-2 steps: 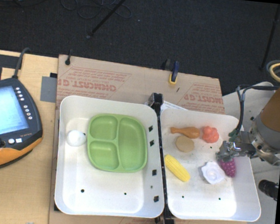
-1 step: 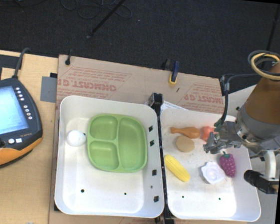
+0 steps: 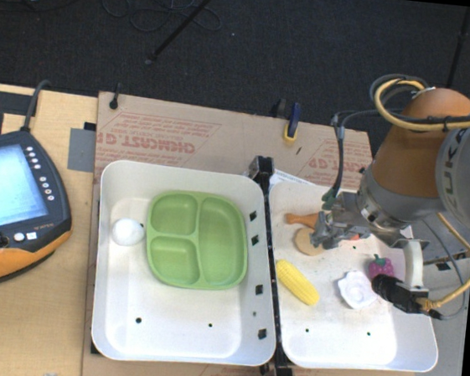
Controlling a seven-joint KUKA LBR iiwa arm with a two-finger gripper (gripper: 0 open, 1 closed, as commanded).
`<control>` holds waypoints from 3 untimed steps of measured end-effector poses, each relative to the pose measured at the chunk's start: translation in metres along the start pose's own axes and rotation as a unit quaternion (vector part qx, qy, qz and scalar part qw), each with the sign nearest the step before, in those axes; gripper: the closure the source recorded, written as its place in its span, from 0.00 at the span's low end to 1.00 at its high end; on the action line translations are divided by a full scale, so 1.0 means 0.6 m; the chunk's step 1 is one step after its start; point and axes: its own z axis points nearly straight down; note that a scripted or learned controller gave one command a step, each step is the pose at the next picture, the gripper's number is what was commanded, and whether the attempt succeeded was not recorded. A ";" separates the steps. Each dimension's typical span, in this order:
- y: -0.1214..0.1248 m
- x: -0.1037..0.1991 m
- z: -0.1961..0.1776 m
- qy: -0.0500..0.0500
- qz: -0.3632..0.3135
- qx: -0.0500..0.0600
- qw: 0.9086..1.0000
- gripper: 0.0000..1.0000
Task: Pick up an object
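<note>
Left bin (image 3: pixel 118 330) carries a green plate (image 3: pixel 197 240) with a white ball (image 3: pixel 127 231) at its nine o'clock. Right bin (image 3: pixel 402 349) holds corn (image 3: pixel 298 282); at its twelve o'clock, the gripper (image 3: pixel 324 235) touches a tan disc (image 3: pixel 306 243), grip unreadable.

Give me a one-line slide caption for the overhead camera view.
KUKA arm's pincer lowered over a tan piece in the right bin, near a corn cob; green divided plate in the left bin.

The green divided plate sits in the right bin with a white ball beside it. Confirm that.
Wrong bin. The camera view shows the green divided plate in the left bin, with the white ball beside it. The right bin holds the corn cob instead.
</note>
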 end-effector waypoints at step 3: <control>0.101 0.164 0.001 -0.001 -0.001 0.000 1.000 1.00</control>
